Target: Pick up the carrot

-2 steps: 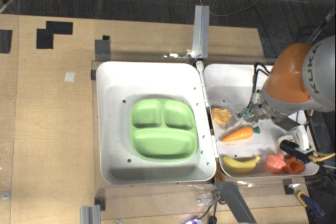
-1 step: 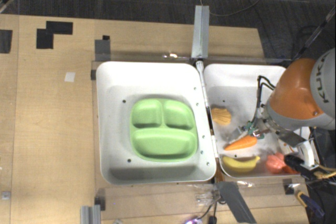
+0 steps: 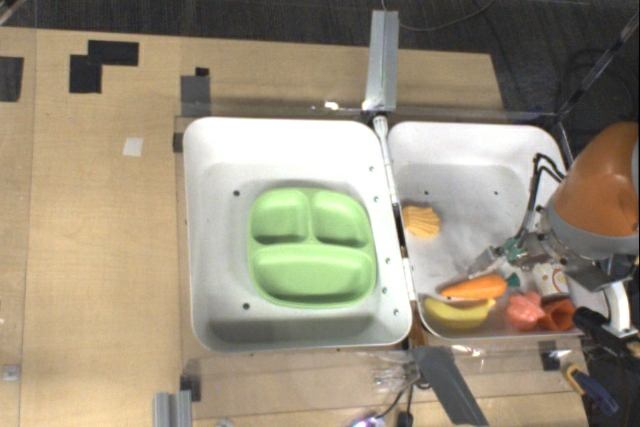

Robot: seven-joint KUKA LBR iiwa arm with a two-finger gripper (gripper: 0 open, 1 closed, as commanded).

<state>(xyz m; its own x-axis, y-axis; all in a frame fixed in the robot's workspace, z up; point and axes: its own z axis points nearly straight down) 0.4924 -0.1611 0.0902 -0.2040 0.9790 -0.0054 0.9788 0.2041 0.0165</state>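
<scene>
The carrot (image 3: 476, 289) is a short orange piece lying across the front of the right bin (image 3: 470, 165), resting against a yellow banana (image 3: 457, 313). My gripper (image 3: 492, 261) reaches in from the right and hangs just above and behind the carrot's right end, close to it. The grey wrist with the orange band (image 3: 600, 190) covers the bin's right edge. Nothing shows as held.
A yellow corn-like piece (image 3: 421, 221) lies by the right bin's left wall. A pink-red toy food (image 3: 525, 311) and a red-orange one (image 3: 559, 315) sit at the front right. The left bin (image 3: 215, 215) holds a green divided plate (image 3: 310, 245).
</scene>
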